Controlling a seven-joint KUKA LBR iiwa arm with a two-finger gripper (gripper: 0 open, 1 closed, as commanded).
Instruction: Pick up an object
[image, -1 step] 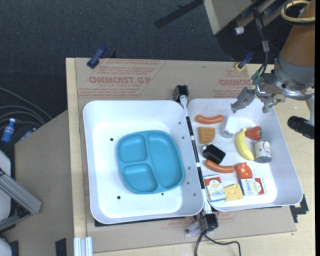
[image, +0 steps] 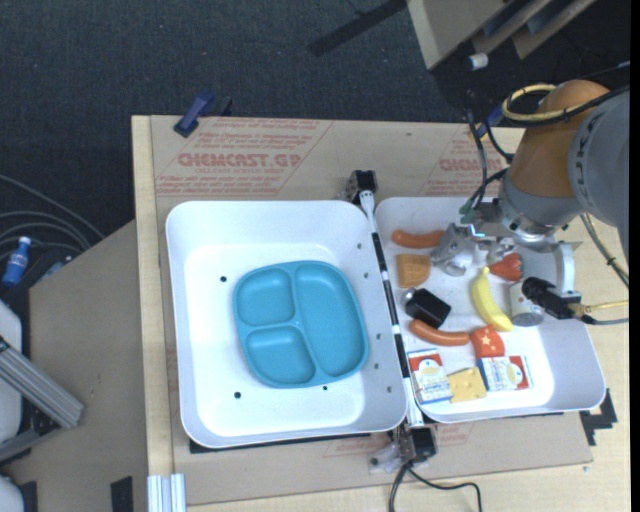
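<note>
The gripper (image: 462, 243) hangs low over the right bin (image: 575, 385); whether it is parted or closed cannot be told. Just beside it lies a banana (image: 488, 300), likely light and smooth-skinned, best taken across its middle.

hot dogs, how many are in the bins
2, both in the right bin. One hot dog lies near its far left corner; the other hot dog lies mid-bin, just in front of the black block. The arm could hide more.
</note>
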